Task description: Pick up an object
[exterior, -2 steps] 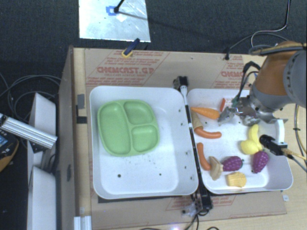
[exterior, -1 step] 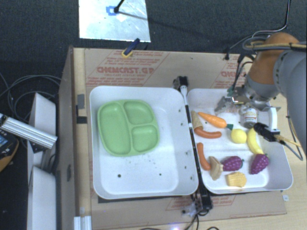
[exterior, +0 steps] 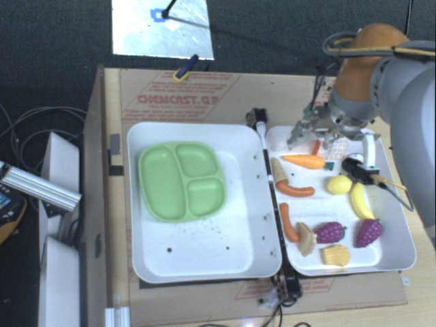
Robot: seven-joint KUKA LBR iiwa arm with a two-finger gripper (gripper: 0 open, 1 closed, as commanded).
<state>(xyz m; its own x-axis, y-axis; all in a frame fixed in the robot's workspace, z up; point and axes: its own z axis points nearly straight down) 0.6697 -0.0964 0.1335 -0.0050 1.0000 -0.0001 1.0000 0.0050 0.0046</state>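
From above, the jaws (exterior: 315, 136) hang over the far end of the right bin (exterior: 398, 254), just beside the carrot (exterior: 304, 161); I cannot tell how they stand. The left bin (exterior: 238, 251) holds a green divided plate (exterior: 182, 180).

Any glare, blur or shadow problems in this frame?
Camera view: soft overall; the claw is blurred against the right bin, the foil sheet on the floor glares, the green tray is evenly lit with faint shadows.
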